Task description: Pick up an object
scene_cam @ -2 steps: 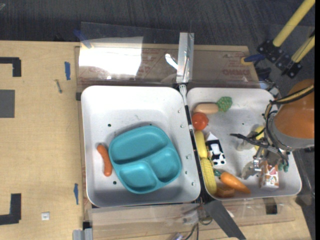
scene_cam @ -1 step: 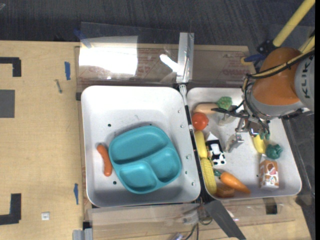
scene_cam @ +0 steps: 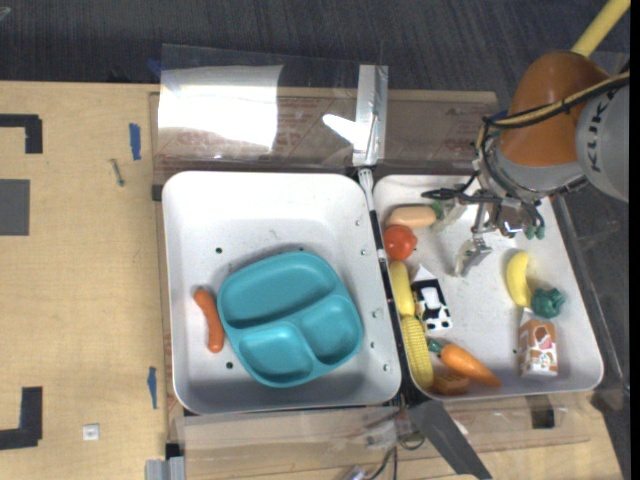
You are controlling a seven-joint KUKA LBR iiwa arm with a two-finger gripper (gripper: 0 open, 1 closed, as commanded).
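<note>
Arm: the grey arm with its orange band is seen entering from the right, cut off by the frame edge; a yellow rod crosses behind it at the top right.
Claw: the claw is held low over the far part of the right bin; its metal fingers are seen spread apart, with nothing between them.
Right bin contents: a tan bun and a red tomato lie at the far left; a corn cob is laid along the left wall; a small black-and-white cow sits beside it; a carrot lies near the front; a banana, a green piece hard to make out, and a small carton are placed at the right.
Left bin: a teal divided plate and an orange sausage are held in the left bin.
Hidden: the claw's upper part is blurred by cables.
Worktop: a plywood worktop is seen at left.
</note>
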